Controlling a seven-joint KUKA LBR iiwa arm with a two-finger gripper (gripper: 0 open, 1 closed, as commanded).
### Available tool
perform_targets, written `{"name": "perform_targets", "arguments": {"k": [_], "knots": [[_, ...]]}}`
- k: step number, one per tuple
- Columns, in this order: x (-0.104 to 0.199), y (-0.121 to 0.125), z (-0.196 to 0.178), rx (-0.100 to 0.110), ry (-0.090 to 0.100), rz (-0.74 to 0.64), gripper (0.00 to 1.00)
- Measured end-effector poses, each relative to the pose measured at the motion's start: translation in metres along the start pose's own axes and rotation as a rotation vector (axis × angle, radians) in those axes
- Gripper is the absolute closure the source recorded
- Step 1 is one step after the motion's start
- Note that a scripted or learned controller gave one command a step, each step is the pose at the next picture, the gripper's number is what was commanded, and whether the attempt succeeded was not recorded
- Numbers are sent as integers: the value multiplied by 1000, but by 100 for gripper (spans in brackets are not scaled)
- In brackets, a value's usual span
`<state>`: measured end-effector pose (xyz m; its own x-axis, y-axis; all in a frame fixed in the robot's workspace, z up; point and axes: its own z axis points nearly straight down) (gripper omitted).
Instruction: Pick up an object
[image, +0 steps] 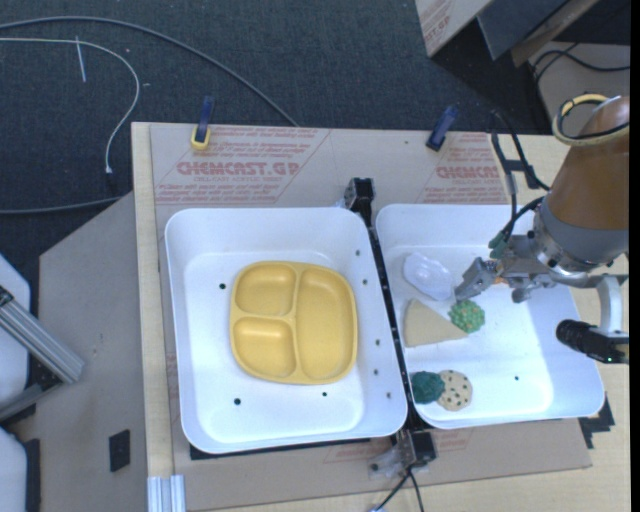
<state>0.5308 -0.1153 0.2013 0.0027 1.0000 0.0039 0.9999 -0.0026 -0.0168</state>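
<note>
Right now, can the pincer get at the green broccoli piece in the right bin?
Probably yes. The pincer hangs just above the broccoli piece, with nothing between them. The cheese wedge lies close on its left and could get nudged.

The two bins, the left bin (200, 400) and the right bin (530, 400), look like smooth white plastic with a slight gloss. In the left one, the yellow divided plate (295, 322) seems also plastic, smooth and a little shiny. Under the bins lies a cardboard sheet (250, 165), matt and pale brown, with red print. The floor (70, 120) in the upper left of the frame looks like dark carpet, rough and matt. In the right bin, the green piece (467, 317) has a bumpy surface, the pale wedge (430, 325) is smooth and matt, and the clear object (428, 272) looks like thin transparent plastic. The arm (592, 185) at the right has a glossy orange shell.
</note>
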Motion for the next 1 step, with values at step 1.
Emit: {"name": "perform_targets", "arguments": {"k": [1], "knots": [[0,3,-8,-15,-2,-3,0]]}}
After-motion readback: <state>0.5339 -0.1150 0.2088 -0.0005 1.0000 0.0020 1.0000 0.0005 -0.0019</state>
